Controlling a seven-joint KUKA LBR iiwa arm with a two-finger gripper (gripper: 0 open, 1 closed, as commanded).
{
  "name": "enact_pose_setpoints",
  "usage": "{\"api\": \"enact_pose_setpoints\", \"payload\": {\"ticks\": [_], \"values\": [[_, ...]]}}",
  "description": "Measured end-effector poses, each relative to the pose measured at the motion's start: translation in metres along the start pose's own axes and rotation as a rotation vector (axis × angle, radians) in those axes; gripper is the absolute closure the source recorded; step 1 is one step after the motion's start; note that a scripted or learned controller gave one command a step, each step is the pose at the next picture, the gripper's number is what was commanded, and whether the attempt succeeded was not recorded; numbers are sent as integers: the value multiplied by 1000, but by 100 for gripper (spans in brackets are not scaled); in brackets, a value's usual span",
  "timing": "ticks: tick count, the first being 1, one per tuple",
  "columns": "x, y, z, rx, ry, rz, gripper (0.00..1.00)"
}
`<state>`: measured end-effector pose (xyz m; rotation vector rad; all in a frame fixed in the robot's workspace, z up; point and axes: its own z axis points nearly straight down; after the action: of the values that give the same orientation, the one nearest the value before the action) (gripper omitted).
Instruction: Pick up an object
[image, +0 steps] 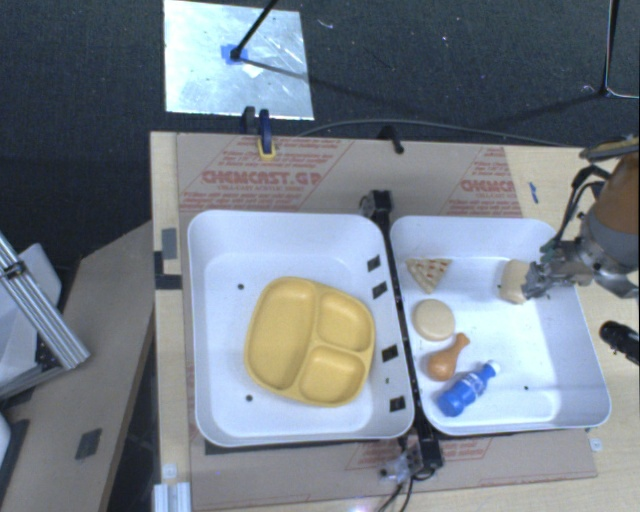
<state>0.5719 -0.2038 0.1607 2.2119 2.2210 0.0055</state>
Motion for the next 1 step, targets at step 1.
{"api": "enact_pose_setpoints", "payload": {"ticks": [1], "values": [[-1,1,-65,0,0,-1,100]]}}
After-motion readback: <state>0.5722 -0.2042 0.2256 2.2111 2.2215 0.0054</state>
